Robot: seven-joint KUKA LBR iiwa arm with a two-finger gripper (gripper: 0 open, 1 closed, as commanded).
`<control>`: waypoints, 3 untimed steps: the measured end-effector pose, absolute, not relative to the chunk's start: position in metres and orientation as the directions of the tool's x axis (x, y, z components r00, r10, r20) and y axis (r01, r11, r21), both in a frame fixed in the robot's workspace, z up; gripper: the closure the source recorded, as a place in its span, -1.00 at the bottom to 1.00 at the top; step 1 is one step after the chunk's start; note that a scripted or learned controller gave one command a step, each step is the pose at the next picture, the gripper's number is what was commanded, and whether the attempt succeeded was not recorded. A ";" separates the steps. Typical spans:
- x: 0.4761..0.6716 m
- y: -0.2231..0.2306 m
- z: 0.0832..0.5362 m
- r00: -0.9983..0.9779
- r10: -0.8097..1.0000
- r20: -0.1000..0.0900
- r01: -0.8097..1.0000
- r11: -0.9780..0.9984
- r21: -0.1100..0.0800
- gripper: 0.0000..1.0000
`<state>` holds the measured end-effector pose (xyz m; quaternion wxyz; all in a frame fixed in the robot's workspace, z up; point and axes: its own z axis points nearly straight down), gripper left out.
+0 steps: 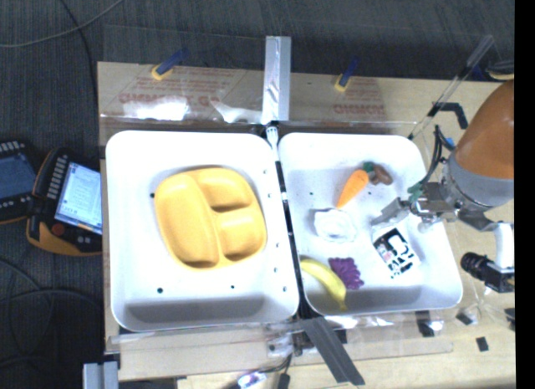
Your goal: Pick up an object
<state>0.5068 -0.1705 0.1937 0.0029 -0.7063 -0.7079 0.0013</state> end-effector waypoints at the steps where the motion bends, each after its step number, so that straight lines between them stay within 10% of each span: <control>1: 0.484 -0.199 0.096 -0.126 0.992 0.002 0.992 0.126 -0.003 -1.00; 2: 0.485 -0.199 0.102 -0.126 0.992 0.007 0.992 0.126 -0.006 1.00; 3: 0.560 -0.134 0.199 0.261 0.965 -0.004 0.965 -0.261 -0.006 1.00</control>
